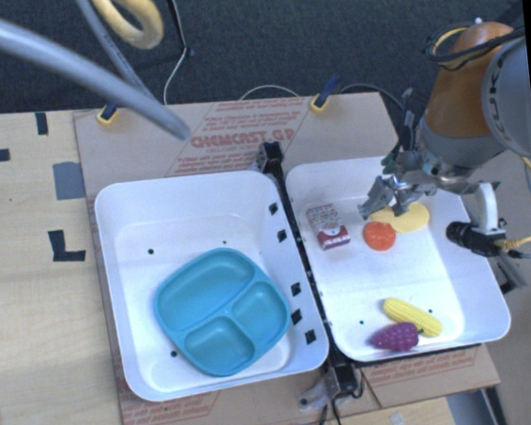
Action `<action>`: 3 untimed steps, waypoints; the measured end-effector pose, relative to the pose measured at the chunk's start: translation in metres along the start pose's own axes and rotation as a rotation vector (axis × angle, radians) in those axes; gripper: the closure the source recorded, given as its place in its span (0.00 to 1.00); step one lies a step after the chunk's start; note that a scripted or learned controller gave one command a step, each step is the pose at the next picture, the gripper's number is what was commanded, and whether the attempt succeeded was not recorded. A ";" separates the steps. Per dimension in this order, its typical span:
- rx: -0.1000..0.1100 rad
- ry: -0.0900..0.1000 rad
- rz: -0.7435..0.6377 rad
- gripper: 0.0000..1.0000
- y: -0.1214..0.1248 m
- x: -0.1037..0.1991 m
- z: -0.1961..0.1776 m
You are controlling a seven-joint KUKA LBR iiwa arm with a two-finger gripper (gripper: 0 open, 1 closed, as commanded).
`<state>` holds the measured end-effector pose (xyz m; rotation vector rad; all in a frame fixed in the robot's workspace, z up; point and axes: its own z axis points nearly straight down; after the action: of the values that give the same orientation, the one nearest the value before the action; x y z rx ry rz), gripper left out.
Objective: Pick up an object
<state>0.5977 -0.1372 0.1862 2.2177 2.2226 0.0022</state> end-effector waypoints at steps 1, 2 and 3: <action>0.000 0.000 0.000 1.00 0.003 0.004 -0.043; 0.004 0.003 -0.004 1.00 -0.014 0.060 -0.050; 0.007 0.001 -0.002 1.00 -0.035 0.108 -0.040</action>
<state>0.5623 -0.0297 0.2256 2.2193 2.2296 -0.0047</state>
